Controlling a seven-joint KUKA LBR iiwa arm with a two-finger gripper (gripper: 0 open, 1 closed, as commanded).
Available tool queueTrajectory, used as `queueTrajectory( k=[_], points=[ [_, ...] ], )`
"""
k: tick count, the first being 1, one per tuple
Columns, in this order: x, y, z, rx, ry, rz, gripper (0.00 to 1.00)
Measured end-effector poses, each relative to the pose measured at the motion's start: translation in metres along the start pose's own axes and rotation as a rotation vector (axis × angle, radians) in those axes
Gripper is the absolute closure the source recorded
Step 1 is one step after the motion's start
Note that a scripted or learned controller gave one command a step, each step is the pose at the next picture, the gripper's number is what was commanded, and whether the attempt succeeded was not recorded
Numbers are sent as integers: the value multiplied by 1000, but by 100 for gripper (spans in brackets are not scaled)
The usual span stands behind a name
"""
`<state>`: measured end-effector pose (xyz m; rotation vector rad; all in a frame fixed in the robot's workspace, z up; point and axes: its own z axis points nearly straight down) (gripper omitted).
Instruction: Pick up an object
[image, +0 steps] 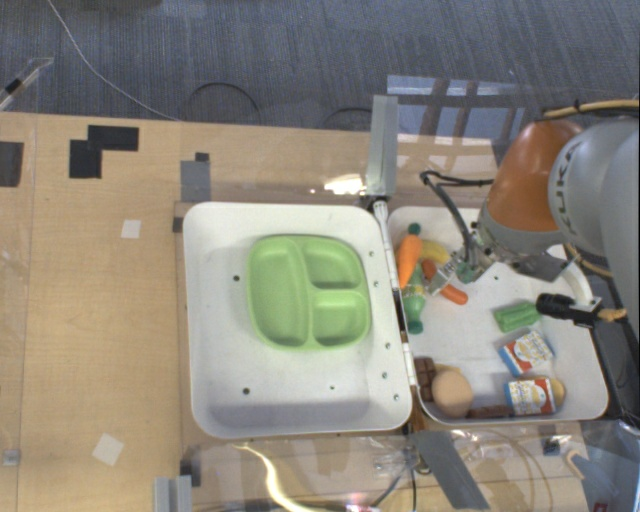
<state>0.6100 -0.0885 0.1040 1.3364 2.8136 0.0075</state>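
Bins side by side, my arm (570, 190) reaching over the right bin (590, 400).
The left bin (215, 390) holds a green plate (305, 292). My pincer (462, 268) hangs low among small toys. The carrot (408, 258) lies just to its left, standing lengthways up the bin. Whether my pincer is wide or narrow, I cannot tell.

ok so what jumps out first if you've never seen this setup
The green tray sits alone in the left bin, bright against the white. The grey and orange arm reaches into the right bin, its gripper down among the toys by the carrot. More toys, such as an egg and a can, lie along that bin's near edge.
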Motion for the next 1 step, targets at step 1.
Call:
queueTrajectory(
  k=[1],
  points=[
    [52,26,-108,0,11,33,100]
  ],
)
